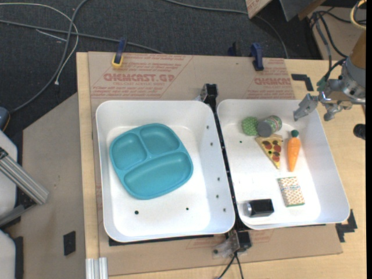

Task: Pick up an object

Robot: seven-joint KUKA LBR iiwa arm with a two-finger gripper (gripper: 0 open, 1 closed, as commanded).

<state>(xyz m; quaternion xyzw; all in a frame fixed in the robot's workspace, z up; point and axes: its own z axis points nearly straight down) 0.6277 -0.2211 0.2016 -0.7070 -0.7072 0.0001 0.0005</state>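
Counter [64, 156]: flat tan board surface, with printed cardboard along its upper edge held by two blue clamps.

Left white bin [110, 214]: shallow, smooth plastic, rounded corners, centre-left of frame. Contains one teal plastic divided plate [152, 160], glossy, three compartments, rounded outline, lying flat and slightly rotated.

Right white bin [325, 208]: same form, centre-right of frame, touching the left bin along a dark seam. Contents:
- green bumpy round toy [250, 126], upper left of this bin.
- grey cylindrical can [269, 124], on its side, touching the green toy.
- toy pizza slice [272, 149], flat triangle, yellow with red spots, just below the can.
- orange toy carrot [293, 150], tapered, green top, just beside the pizza slice on its right.
- small rectangular patterned packet [290, 191], flat, lower right.
- black rectangular block [259, 207], matte, near the bin's lower edge.

Pincer [315, 108]: grey metal, at the upper right corner of the right bin, fingers spread apart, nothing between them; well apart from the carrot.
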